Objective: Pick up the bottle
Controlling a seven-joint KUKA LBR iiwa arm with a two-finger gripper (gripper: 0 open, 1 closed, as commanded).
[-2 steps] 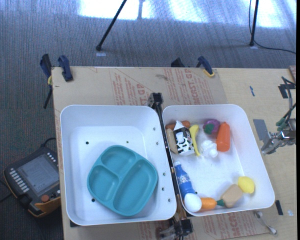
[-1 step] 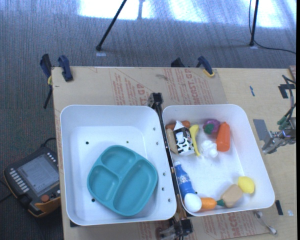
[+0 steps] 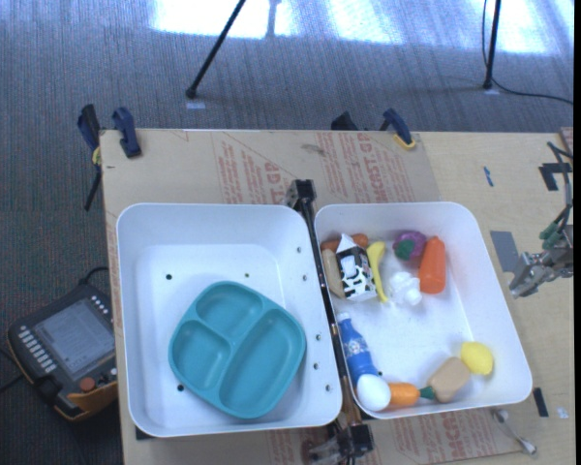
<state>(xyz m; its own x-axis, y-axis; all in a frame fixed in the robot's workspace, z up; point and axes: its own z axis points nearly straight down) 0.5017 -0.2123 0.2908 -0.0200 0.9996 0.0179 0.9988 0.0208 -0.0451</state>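
Note:
The bottle (image 3: 355,349) is blue with a white label. It lies along the left wall of the right bin (image 3: 484,260), with its cap pointing to the far side. A white egg (image 3: 373,392) touches its near end. My gripper (image 3: 531,275) hangs at the right of the view, outside the right bin's right rim and over the bench. It is far from the bottle, and nothing shows in it.
The right bin also holds a milk carton (image 3: 353,269), a banana (image 3: 377,269), a purple piece (image 3: 409,245), an orange vegetable (image 3: 432,264), a lemon (image 3: 476,357), a carrot (image 3: 407,393) and a tan piece (image 3: 449,379). A teal divided plate (image 3: 237,349) lies in the left bin (image 3: 150,250).

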